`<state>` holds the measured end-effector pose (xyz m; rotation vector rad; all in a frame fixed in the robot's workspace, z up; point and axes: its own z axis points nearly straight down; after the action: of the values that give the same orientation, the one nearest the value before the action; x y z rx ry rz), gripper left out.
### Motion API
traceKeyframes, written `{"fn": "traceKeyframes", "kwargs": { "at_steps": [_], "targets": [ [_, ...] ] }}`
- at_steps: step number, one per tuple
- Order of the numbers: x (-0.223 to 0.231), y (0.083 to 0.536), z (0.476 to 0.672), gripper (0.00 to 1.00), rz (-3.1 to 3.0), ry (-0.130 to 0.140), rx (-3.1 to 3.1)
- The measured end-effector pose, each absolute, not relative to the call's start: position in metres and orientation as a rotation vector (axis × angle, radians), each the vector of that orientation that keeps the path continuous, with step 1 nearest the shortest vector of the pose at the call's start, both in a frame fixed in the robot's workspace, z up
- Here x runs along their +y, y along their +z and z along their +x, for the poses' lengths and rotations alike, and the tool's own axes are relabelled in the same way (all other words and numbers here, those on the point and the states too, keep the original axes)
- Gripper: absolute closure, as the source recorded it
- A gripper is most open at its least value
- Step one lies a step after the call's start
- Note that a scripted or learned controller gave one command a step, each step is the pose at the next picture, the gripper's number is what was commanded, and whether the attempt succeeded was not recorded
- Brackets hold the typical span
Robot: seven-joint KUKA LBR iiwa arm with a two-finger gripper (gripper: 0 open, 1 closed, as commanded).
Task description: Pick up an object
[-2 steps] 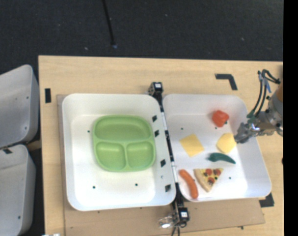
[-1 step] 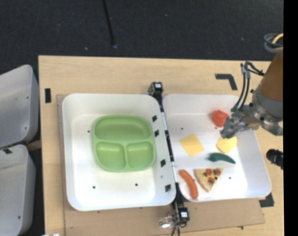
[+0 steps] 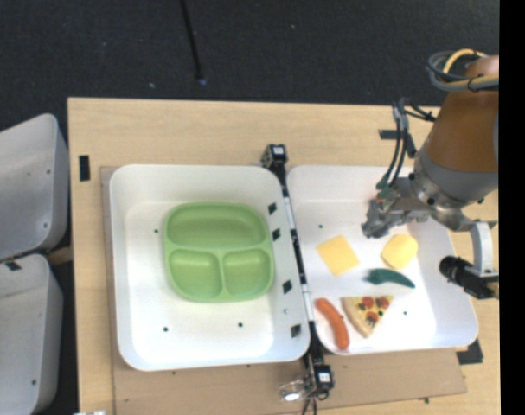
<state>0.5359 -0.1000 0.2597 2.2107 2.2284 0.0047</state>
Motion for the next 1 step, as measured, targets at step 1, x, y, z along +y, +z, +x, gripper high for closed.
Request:
{"fn": "traceKeyframes", "kwargs": {
  "at_steps": [1],
  "targets": [
    [-0.0482, 0.2666, 0.5472, 1.0, 2.212, 0.003, 2.231]
  ]
}}
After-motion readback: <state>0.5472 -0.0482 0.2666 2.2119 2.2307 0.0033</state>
